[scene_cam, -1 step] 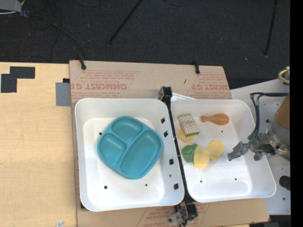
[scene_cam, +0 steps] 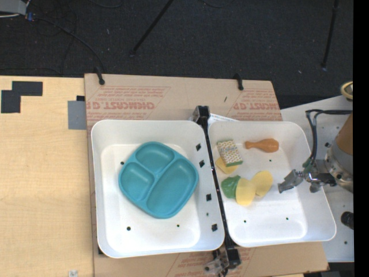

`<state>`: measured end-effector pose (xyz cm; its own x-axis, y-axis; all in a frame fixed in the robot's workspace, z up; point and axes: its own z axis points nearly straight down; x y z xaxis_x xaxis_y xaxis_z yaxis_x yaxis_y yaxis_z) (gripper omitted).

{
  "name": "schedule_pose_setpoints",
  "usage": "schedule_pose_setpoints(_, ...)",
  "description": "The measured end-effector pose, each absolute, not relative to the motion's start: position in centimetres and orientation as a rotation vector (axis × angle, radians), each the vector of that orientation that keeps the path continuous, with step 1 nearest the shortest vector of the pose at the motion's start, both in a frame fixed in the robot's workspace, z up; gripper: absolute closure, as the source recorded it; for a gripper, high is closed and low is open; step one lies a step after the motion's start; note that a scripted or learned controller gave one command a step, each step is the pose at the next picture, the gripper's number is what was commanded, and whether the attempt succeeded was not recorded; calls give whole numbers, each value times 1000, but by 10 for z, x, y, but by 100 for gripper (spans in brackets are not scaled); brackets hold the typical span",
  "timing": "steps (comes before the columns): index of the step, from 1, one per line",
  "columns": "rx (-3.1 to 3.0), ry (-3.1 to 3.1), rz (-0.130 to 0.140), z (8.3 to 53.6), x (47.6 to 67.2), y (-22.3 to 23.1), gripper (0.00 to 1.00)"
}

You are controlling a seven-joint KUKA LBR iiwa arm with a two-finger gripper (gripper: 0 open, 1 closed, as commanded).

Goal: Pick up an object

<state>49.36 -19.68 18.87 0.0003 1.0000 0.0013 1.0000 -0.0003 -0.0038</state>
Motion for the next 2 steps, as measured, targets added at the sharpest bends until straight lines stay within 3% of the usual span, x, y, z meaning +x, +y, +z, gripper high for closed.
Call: schedule_pose_setpoints(2,-2216,-2217,4,91,491,-191,0)
